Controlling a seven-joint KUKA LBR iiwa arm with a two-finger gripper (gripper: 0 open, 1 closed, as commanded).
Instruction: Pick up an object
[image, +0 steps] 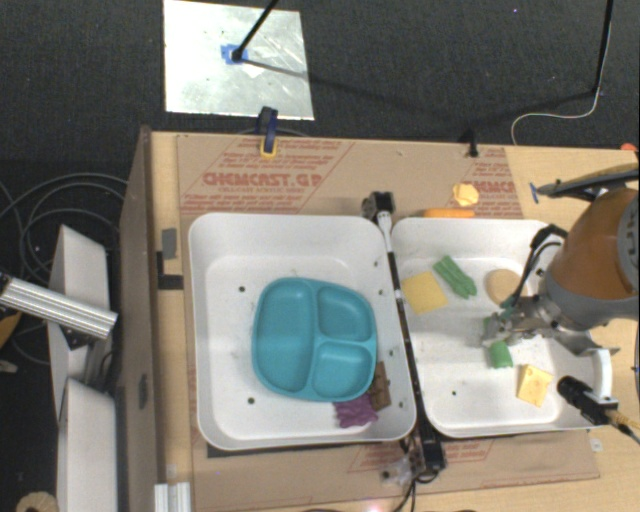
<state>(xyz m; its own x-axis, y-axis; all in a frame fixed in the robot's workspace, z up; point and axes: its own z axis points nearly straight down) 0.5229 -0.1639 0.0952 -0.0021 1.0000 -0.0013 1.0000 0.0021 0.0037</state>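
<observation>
At the near edge of the left bin, a crumpled purple piece lies touching a small brown lump, both tucked against the near rim of a smooth teal plastic plate with three moulded compartments, which takes up the middle of that bin. In the right bin, toward its near right corner, a pale yellow block with flat faces sits tilted. Just beyond it, about midway along the bin's right side, the gripper is down over a small green piece; dark metal parts crowd the spot, and whether the fingers are spread or closed, or have the piece between them, cannot be told. The grey arm with its orange band bulks over the bin's right edge. Farther in, a flat matte yellow square like a sponge lies near the wall shared by the two bins, with a longer ridged green object just beside it, angled. A rounded tan object rests toward the far right, partly behind the arm's cable. Both bins are shallow, glossy white, with rounded corners. Beyond their far rims, on the brown cardboard bench printed with red lettering, lie an orange rod-shaped item and a small yellow piece.
</observation>
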